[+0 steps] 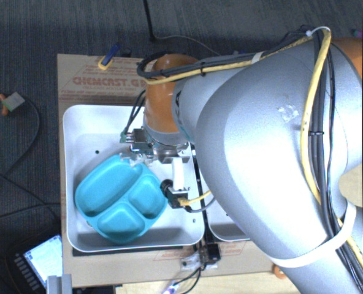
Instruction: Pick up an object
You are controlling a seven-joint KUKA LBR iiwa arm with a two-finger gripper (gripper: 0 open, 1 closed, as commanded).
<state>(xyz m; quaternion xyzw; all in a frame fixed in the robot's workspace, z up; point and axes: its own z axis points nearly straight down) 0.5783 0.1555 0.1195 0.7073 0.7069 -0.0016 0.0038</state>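
A light blue divided plate (120, 199) with three compartments lies tilted in the left white bin (77, 127), filling its lower half. The arm's orange band and grey wrist hang over the bin's right side. My gripper (149, 159) points down at the plate's upper right rim, and the wrist body hides its tips. Whether it touches the plate cannot be told.
The big grey arm covers most of the right bin (227, 231). Brown cardboard (95, 81) lies under the bins. A blue-and-yellow object (109, 54) sits at the cardboard's top edge. Cables run over the dark floor on the left, near a small grey-orange item (11, 102).
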